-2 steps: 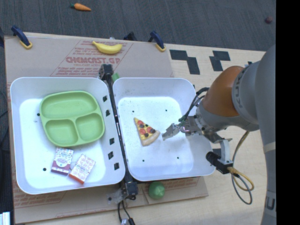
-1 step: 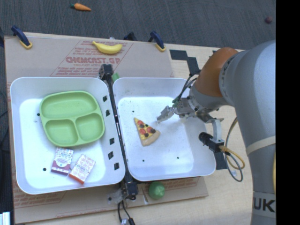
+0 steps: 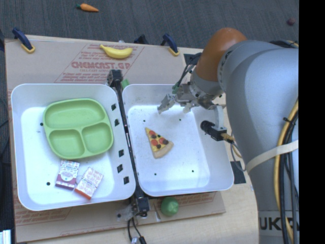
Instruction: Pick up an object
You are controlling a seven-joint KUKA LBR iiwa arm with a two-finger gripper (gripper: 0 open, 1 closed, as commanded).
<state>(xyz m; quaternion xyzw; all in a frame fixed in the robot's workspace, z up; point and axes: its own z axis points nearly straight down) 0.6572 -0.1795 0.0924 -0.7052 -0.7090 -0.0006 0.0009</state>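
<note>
The gripper (image 3: 170,104) is hovering open and empty above the right bin (image 3: 216,172); the toy pizza slice (image 3: 158,143) is awaiting pickup.

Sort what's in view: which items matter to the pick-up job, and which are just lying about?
Job-relevant:
- tool over the right white bin
- toy pizza slice in that bin

Lying about:
- green divided plate
- two small snack packets
- yellow toy banana
- green ball
- orange toy carrot
</note>
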